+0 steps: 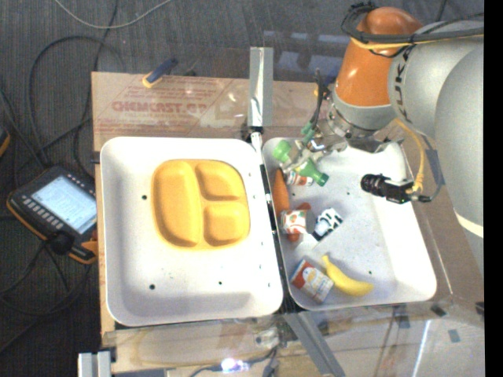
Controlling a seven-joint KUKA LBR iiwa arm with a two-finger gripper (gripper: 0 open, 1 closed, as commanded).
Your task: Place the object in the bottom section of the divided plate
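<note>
While the yellow divided plate [201,203] lies in the left bin [126,289], the gripper [308,154] hangs over the right bin [409,265] near a green item [317,177]; jaws' state cannot be told.

White bins [126,289]: 2
Divided plate [201,203]: 1
Banana [346,277]: 1
Hot dog [280,193]: 1
Small cartons [312,280]: 2
Green bottle [309,171]: 1

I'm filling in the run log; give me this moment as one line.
arm: over right bin | gripper: at green toy | yellow plate: left bin, nothing on it | placing: not done
</note>
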